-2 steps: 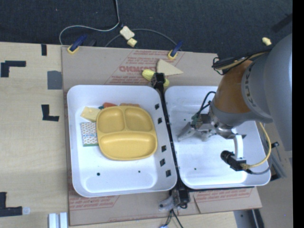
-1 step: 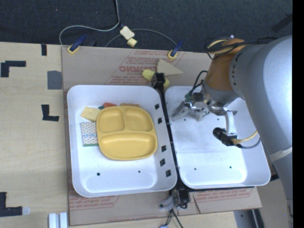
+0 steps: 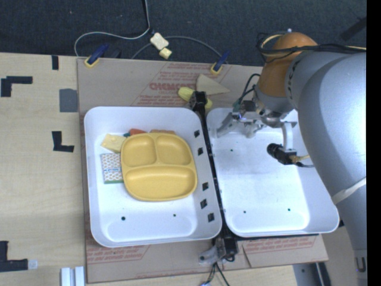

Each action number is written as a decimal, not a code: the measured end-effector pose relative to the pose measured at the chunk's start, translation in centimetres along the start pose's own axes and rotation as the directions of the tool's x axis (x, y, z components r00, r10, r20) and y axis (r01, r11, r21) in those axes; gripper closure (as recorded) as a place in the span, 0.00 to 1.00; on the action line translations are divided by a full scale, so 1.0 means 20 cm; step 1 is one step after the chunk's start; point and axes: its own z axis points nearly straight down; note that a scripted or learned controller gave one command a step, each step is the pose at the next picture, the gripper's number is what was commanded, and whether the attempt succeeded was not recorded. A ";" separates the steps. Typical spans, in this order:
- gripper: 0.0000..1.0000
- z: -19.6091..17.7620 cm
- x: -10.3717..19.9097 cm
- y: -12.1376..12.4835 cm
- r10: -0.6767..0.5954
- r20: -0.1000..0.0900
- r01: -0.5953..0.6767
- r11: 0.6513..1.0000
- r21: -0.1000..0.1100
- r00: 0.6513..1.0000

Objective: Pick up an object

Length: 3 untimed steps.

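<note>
Camera view shows the grey arm (image 3: 333,106) reaching in from the right, its end effector (image 3: 243,123) low over the far left corner of the right bin (image 3: 268,219). How wide it stands cannot be told from this slant, and nothing shows in its grasp. Objects to pick lie in the left bin (image 3: 143,228): a yellow divided plate (image 3: 159,165) with three compartments sits near the middle, resting flat. Tucked against its left edge are a pale yellow wedge (image 3: 112,142) and a small patterned card (image 3: 111,167). Something red (image 3: 137,131) peeks out behind the plate's far rim. Both bins rest on a cardboard sheet (image 3: 172,79) on the desk (image 3: 36,189).
</note>
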 end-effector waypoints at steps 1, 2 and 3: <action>1.00 -0.05 0.00 0.00 -0.001 0.003 0.001 1.000 -0.001 1.000; 1.00 -0.63 -0.28 0.00 0.006 0.005 -0.006 1.000 -0.009 1.000; 1.00 -0.49 0.18 -0.16 -0.005 -0.004 0.005 1.000 0.008 1.000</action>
